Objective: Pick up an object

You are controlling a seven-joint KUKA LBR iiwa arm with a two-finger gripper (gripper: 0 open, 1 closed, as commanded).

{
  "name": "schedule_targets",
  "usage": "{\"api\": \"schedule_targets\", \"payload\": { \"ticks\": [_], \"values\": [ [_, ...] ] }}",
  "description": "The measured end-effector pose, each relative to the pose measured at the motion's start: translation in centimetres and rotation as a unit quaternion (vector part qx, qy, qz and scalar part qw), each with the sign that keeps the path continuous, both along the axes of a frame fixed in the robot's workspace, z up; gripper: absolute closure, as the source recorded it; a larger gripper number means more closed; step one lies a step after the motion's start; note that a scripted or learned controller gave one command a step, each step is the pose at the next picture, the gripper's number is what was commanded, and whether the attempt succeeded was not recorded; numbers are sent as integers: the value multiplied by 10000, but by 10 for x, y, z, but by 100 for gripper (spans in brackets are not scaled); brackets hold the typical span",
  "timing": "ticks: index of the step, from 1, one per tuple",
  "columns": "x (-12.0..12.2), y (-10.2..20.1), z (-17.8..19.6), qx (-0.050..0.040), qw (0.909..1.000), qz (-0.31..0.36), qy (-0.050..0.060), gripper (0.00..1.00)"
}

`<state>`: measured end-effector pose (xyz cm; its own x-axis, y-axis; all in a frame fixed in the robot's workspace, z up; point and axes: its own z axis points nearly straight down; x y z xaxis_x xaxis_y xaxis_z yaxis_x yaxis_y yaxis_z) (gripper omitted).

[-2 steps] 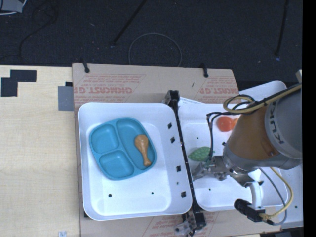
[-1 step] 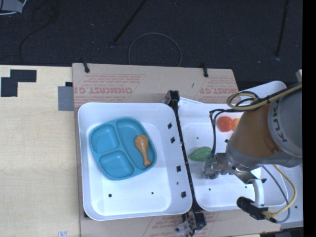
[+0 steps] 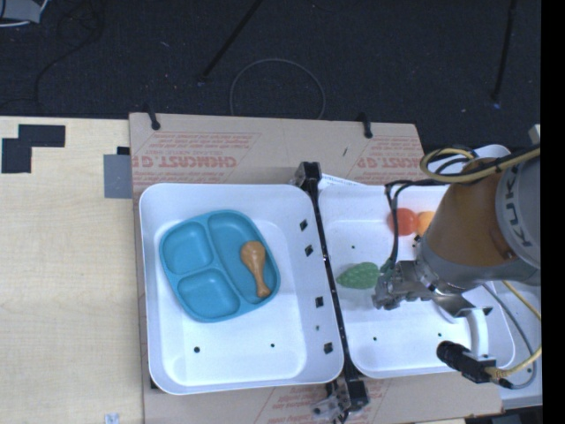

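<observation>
Tool point(image 3: 387, 297): low in right bin point(image 3: 415, 360), just right of green object point(image 3: 357, 276); finger state cannot be told. Orange-red objects point(image 3: 410, 221): behind arm point(image 3: 477, 232), partly hidden. Left bin point(image 3: 221, 360): blue divided tray point(image 3: 199, 272) holding drumstick point(image 3: 256, 268).

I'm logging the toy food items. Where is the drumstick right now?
The drumstick lies in the right compartment of the blue divided tray, inside the left bin, across the divider from the arm.
</observation>
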<state>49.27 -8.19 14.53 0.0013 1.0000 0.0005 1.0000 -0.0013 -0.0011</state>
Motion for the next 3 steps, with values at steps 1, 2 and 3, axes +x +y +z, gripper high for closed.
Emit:
{"api": "schedule_targets", "payload": {
  "ticks": [1, 2, 3],
  "values": [
    [3, -7, 61, -4, 10000, 6, -19, 100],
    [9, -14, 107, -4, 10000, 5, -9, 100],
    [34, 35, 111, 3, 10000, 26, 2, 100]
  ]
}}
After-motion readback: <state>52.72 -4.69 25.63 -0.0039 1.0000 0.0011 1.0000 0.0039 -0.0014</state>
